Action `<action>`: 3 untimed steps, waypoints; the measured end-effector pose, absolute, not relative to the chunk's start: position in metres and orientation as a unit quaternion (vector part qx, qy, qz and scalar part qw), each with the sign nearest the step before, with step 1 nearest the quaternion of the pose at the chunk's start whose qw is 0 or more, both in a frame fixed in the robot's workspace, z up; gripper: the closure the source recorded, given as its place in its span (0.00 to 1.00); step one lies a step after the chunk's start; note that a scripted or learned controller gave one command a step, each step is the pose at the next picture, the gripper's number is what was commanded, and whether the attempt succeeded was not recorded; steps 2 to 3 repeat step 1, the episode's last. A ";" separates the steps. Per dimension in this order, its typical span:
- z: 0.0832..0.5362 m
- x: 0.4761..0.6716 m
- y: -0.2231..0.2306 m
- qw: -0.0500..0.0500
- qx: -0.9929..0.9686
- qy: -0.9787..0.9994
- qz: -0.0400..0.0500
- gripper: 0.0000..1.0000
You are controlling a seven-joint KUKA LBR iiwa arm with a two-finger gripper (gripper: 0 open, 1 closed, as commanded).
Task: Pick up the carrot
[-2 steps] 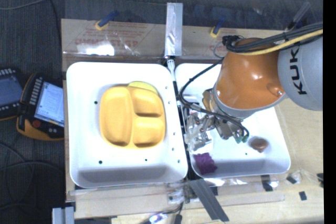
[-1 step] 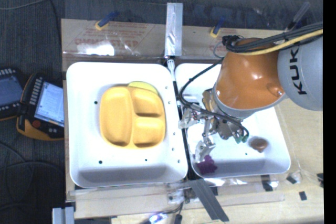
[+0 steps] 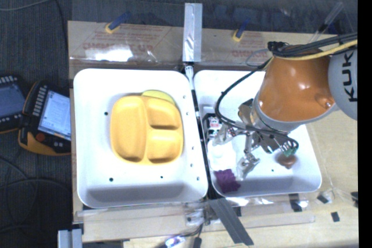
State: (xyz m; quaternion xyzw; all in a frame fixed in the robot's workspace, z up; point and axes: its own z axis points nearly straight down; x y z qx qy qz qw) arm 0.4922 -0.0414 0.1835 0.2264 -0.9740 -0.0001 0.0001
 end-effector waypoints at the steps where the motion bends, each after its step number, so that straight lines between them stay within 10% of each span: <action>1: 0.132 0.509 -0.099 0.000 0.273 -0.962 0.000 0.00; 3: 0.132 0.509 -0.099 0.000 0.273 -0.962 0.000 0.00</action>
